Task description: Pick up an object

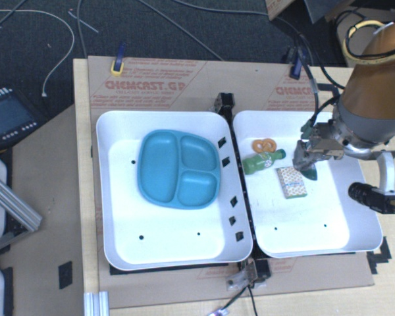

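Your claw sits low over the right bin, near its upper middle; you cannot tell how it stands, because the wrist hides that part. Nothing is visibly held. Just left of the claw and slightly below lies a small patterned box, tilted, very close to the claw, though contact cannot be judged. Further left, a green bottle-shaped item lies on its side, and just above it rests a small orange pretzel-like piece, close to it. All three lie in the right bin. Across the divider, the left bin holds a blue sectioned plate, lying flat. Both bins rest on a cardboard sheet on the table.
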`<state>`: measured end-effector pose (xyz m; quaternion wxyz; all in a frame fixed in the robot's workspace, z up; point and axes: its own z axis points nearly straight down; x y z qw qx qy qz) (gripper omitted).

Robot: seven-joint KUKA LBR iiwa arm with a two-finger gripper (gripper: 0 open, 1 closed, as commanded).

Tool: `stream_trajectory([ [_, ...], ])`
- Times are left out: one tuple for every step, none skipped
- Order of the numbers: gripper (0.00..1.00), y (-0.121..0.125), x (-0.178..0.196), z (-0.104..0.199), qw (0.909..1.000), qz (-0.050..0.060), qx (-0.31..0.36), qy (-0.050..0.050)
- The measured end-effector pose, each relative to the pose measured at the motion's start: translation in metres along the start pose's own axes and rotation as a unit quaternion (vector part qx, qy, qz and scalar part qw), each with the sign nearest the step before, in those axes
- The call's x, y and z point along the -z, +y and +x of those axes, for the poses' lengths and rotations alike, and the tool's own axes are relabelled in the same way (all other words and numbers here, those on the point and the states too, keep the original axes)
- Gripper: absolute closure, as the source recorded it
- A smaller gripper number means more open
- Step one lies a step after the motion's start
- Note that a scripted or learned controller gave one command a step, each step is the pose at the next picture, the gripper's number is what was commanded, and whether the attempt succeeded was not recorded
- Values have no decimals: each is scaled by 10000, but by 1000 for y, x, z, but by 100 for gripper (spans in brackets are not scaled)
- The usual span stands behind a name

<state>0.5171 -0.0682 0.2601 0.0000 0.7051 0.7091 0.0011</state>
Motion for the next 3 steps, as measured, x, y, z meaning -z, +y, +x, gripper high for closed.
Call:
stream_trajectory([
  [100,8,-14,45,10000,26,-3,5],
  [100,9,-22,93,10000,28,-6,5],
  [100,21,-16,148,10000,2,7,7],
])
